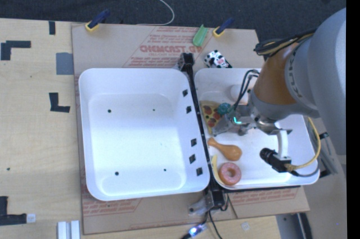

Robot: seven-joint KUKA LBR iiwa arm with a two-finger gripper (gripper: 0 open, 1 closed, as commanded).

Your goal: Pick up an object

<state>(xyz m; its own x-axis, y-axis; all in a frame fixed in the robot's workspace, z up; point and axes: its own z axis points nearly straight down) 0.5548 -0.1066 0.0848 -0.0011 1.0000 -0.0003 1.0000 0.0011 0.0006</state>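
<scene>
The gripper (225, 123) sits low in the right bin (298, 176) over a pizza slice toy (211, 114); I cannot tell its opening. A tan drumstick toy (226, 149) lies nearby, long axis left-right, fat end right.

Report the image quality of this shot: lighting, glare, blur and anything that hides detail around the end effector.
Camera view: lighting is even and soft, with faint shadows along the left bin walls; the white bins come close to washing out, though without hard glare; the arm at right looks soft and blurred, being close to the lens; the end effector is small, dark and partly hidden by the wrist, its detail unclear.
</scene>
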